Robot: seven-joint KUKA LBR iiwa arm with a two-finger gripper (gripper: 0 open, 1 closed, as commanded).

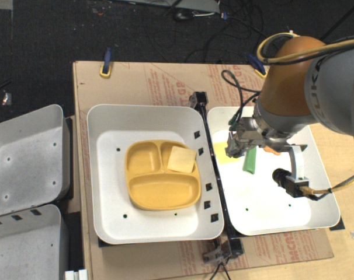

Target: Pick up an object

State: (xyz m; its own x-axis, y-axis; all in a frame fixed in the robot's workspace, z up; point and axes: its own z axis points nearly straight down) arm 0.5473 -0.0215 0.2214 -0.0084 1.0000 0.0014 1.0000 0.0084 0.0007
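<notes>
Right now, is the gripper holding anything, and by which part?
It cannot be told. The gripper sits over the right bin, beside a green block and a yellow piece, but the view hides any grasp.

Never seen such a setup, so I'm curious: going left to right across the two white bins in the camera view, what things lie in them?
Yellow divided tray → pale square in its upper right compartment → yellow piece → green piece.

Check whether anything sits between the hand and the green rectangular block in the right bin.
Nothing visible does. The hand hangs right beside the green rectangular block in the right white bin. A flat yellow piece lies on the hand's other side, not between them.
</notes>
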